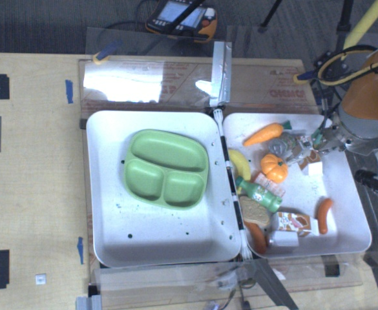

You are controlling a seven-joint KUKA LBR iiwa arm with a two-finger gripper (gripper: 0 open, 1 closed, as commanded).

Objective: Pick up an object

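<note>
The right bin (pixel 353 192) holds several toy foods: a carrot (pixel 263 134) at the back, a small orange pumpkin (pixel 274 167), a yellow banana (pixel 240 164) along the left wall, a green bottle (pixel 261 194), an orange-red sausage (pixel 324 215) at the right, and a small carton (pixel 292 223) at the front. My gripper (pixel 303 147) reaches in from the right and hangs low over the bin's back middle, just right of the carrot and above the pumpkin. Its tip blends with a grey metallic item there, and I see nothing clearly held.
The left bin (pixel 105 192) holds a green divided plate (pixel 166 168). A metal divider (pixel 220 76) stands behind where the bins meet. The arm's orange band (pixel 368 92) and yellow cables (pixel 337 66) rise at the right. A handheld controller (pixel 179 18) lies behind the bench.
</note>
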